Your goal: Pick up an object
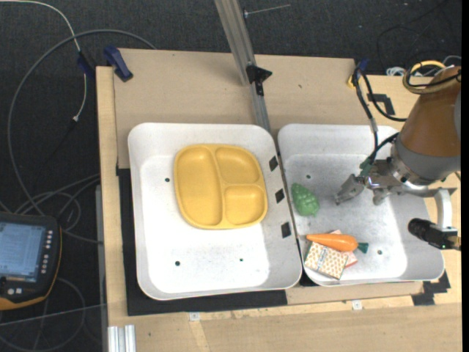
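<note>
The arm (432, 134) enters from the right and hangs over the right bin (322, 139); the gripper (363, 191) sits above the bin's middle floor, its two fingers spread apart with nothing between them; one finger (347, 190) points toward the left, the other (380, 194) lies closer to the wrist.

Candidate objects lie in the right bin; a green leafy toy (305, 199) rests on the floor near the bin's left wall, to the left of the open fingers and slightly nearer the front, apart from them and not touched; an orange carrot (333, 241) lies across the front part of the bin, well in front of the gripper; a patterned packet (327, 260) lies just in front of the carrot, touching or partly under it, at the bin's front edge.

The left bin (146, 218) bears a yellow divided plate (220, 185) with three compartments, set toward the bin's rear and right side.

A metal pole (236, 31) runs from the top of the view down toward the gap between the bins; a handheld control pendant (26, 259) rests at the left edge, off the bench (220, 86).
</note>
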Robot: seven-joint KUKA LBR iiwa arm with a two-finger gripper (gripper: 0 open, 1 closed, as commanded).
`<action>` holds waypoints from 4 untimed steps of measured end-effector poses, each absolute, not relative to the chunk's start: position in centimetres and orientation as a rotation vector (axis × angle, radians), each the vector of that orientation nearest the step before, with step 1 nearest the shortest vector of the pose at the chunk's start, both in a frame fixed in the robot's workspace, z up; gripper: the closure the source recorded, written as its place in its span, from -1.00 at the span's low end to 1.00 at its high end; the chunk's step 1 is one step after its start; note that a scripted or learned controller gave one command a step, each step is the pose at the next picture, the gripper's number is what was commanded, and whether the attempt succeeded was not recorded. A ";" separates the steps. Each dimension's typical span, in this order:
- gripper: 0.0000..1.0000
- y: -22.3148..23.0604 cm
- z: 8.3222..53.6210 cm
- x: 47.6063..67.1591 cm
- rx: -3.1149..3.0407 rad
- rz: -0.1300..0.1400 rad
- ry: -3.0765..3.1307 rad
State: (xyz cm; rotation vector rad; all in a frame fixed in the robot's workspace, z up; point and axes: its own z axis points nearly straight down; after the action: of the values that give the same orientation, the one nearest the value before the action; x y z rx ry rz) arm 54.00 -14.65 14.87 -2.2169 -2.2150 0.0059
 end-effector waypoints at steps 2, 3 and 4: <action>1.00 -14.6 11.0 54.1 -2.220 -0.003 -2.222; 1.00 -14.7 17.4 54.0 -2.225 -0.007 -2.228; 1.00 -14.7 21.4 54.2 -2.224 -0.005 -2.228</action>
State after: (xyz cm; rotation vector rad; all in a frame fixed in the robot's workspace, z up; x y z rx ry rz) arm 54.22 -14.70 21.38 -2.2235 -2.2276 -0.0055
